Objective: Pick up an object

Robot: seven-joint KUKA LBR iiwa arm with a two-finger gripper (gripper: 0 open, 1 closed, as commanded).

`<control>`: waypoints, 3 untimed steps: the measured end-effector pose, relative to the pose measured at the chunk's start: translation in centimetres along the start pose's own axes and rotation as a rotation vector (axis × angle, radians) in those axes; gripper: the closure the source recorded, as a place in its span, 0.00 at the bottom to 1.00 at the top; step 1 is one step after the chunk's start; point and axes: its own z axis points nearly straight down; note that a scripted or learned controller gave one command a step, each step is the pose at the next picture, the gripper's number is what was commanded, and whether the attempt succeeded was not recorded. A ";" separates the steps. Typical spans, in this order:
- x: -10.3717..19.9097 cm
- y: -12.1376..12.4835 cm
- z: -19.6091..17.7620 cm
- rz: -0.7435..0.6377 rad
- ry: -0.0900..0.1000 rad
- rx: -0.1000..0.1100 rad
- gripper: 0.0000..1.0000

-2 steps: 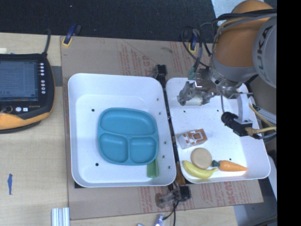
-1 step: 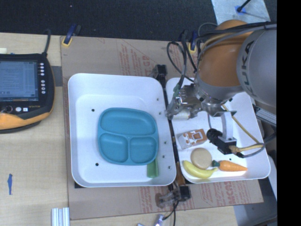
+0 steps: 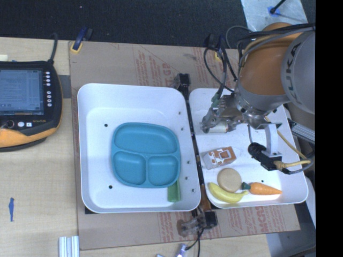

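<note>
Bench w/ cardboard sheet (image 3: 134,63) under two white bins. KUKA arm (image 3: 278,63), grey w/ orange band, comes in from right, hangs over the right bin (image 3: 292,194). Left bin (image 3: 91,143) holds a blue divided plate (image 3: 144,154), 3 compartments, approx centre; a small green block (image 3: 173,192) sits just beside plate's lower right corner, against the bin's right wall. Teach pendant (image 3: 27,103) w/ lit screen lies on bench well left of the bins. Gripper (image 3: 214,123) is low over upper left part of right bin, nothing seen between its fingers; can't tell if apart or together. Objs in right bin, near front: carrot (image 3: 263,188), banana (image 3: 225,194) along front edge, round tan cookie-like piece (image 3: 229,179) touching the banana, brown-white packet (image 3: 221,156) btw gripper and cookie.
</note>
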 end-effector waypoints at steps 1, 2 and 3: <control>5.8 -2.7 -2.5 -0.004 0.002 0.002 1.00; 1.1 -4.5 -3.9 0.001 0.003 0.002 1.00; 5.5 -1.6 2.2 -0.003 0.002 0.004 1.00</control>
